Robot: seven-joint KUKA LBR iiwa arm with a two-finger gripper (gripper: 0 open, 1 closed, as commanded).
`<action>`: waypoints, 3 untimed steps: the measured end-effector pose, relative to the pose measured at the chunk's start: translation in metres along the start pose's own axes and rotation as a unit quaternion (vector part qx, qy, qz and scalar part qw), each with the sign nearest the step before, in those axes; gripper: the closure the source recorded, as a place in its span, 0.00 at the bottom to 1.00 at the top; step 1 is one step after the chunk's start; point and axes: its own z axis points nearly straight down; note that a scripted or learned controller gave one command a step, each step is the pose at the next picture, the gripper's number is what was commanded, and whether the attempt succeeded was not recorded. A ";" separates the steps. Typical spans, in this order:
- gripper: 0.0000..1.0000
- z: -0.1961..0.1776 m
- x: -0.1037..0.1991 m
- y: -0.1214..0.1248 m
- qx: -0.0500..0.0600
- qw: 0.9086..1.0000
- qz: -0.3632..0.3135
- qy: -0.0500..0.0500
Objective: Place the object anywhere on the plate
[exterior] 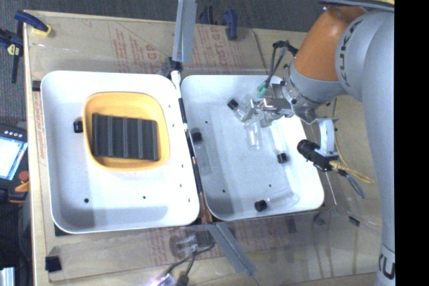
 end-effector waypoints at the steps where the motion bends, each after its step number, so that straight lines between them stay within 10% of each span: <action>1: 1.00 -0.051 0.117 0.011 0.000 1.000 -0.023 0.000; 2: 1.00 0.009 0.145 0.015 0.002 0.989 -0.146 -0.001; 3: 0.00 0.009 0.144 0.015 0.002 0.989 -0.145 -0.001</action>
